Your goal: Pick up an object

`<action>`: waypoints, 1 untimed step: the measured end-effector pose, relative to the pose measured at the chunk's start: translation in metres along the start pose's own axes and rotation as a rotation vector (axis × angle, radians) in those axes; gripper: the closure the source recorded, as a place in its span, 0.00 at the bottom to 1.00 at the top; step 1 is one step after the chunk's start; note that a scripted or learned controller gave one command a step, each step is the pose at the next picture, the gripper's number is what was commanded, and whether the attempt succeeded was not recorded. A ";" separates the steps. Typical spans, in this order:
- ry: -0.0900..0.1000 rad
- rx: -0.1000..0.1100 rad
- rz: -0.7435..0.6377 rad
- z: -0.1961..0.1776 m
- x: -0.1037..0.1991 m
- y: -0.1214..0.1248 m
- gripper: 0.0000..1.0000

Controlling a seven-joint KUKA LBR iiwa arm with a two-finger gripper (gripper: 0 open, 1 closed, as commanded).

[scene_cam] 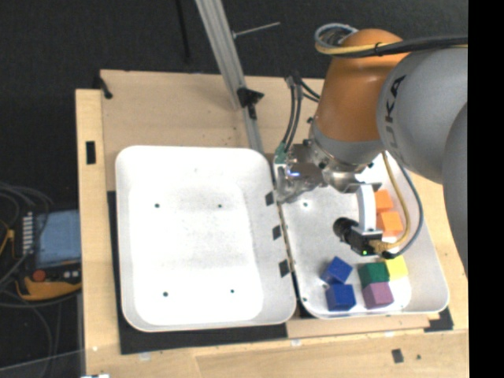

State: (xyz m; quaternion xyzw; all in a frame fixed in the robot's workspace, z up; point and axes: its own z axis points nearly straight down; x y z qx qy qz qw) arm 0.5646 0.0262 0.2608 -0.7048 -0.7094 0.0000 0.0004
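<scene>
The grey arm with its orange band reaches over the right bin. Its gripper sits low at that bin's far left corner, close to the wall shared with the left bin. Nothing shows under or in it. Several small blocks lie at the right bin's near end: two blue blocks, a green block, a yellow block and a purple block. An orange block lies further back on the right, partly behind a cable. All the blocks lie well apart from the gripper.
The left bin is a plain white tray beside the right one. A slanted metal rail rises behind the bins. Black clips line the ridge between the bins.
</scene>
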 end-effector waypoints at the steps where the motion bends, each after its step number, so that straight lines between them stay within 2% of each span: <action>1: 0.000 -0.001 0.000 0.006 0.052 0.002 1.00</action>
